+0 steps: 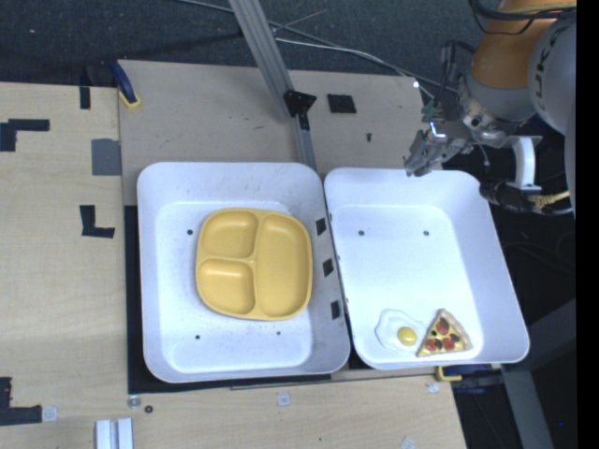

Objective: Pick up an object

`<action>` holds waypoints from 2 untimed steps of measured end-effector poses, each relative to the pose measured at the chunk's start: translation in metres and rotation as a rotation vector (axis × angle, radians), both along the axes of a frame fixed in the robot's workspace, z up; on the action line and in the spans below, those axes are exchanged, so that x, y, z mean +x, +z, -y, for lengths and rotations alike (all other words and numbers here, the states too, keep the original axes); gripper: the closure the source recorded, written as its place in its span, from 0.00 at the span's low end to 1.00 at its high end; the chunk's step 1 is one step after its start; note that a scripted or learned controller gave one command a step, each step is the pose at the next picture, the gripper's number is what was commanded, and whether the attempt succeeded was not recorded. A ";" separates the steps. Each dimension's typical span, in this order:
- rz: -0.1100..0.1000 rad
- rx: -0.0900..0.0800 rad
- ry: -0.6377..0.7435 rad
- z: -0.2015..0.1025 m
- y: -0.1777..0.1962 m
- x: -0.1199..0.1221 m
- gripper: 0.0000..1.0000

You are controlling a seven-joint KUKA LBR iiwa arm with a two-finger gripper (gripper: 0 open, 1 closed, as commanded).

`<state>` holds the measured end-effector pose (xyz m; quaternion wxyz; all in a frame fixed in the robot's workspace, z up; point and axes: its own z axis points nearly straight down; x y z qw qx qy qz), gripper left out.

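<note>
A yellow divided plate (254, 263) lies in the left white bin (159, 251). In the right white bin (487, 251), near its front right corner, a fried egg (398, 331) lies beside a pizza slice (444, 334), the two close together. My gripper (422, 160) hangs above the back edge of the right bin, far from the egg and the pizza slice. Nothing shows between its dark fingers, which look close together.
A slanted metal pole (271, 54) rises behind the gap between the bins. Cables (374, 59) run across the bench at the back. Black tape marks (94, 221) dot the wooden bench on the left.
</note>
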<state>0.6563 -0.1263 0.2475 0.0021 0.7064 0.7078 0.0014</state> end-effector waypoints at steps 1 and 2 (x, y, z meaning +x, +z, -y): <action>-0.007 0.002 0.004 -0.062 -0.010 -0.013 1.00; -0.007 0.003 0.004 -0.110 -0.005 -0.018 1.00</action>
